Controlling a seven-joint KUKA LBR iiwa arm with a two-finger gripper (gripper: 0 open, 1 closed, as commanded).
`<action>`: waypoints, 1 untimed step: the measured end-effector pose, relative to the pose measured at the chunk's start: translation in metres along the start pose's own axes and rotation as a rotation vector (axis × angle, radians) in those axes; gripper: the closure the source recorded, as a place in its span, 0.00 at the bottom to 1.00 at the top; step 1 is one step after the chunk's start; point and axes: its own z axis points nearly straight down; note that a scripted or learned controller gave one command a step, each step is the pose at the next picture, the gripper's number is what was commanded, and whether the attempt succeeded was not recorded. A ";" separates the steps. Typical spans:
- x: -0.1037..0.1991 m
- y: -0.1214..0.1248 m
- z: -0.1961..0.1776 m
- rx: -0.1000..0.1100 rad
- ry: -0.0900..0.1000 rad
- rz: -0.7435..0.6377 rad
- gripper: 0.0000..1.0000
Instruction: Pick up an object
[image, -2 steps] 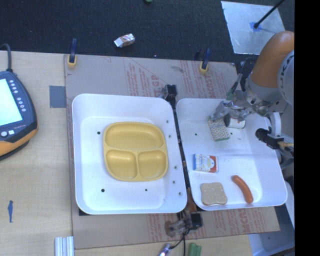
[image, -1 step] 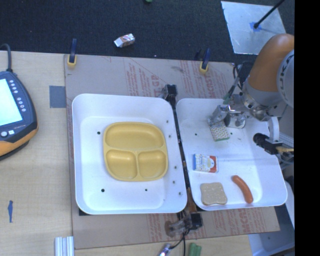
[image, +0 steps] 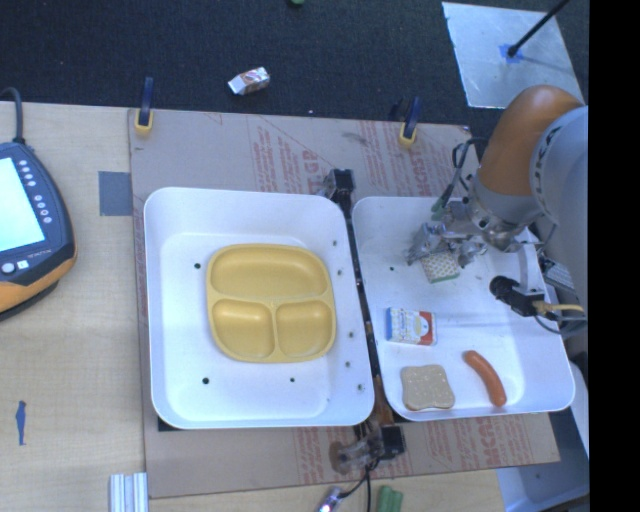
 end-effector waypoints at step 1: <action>-0.001 0.001 -0.011 -0.003 -0.002 -0.003 1.00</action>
